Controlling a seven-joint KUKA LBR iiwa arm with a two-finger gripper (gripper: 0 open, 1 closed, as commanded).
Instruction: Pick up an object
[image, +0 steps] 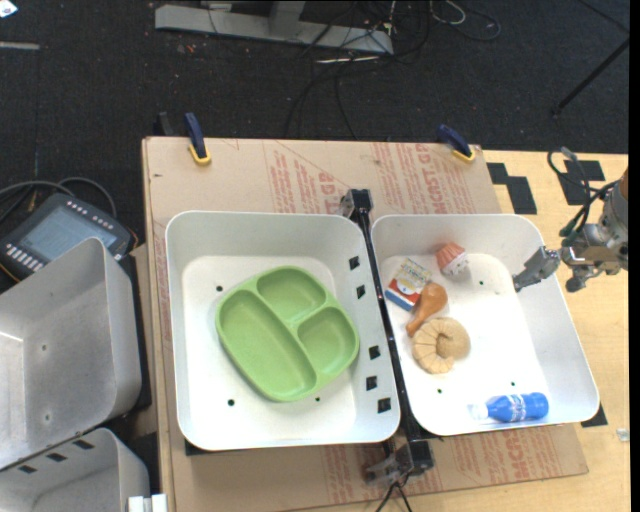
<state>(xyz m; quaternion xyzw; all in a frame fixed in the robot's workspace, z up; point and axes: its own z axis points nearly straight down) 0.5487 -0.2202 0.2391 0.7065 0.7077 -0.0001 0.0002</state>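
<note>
Holding a green divided plate (288, 332), left bin (190, 300), toy foods (440, 320) in right bin (560, 340)

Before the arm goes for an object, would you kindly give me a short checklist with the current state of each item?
1. Gripper above the right bin's right rim, away from the objects: ok.
2. Gripper carrying nothing: ok.
3. Blue bottle lying apart from other items, easy target: ok.
4. Drumstick, bread roll and small carton well separated: not ok, they crowd together.
5. Cupcake upright: cannot tell.
6. Green tray in the left bin, outside the path: ok.
</note>
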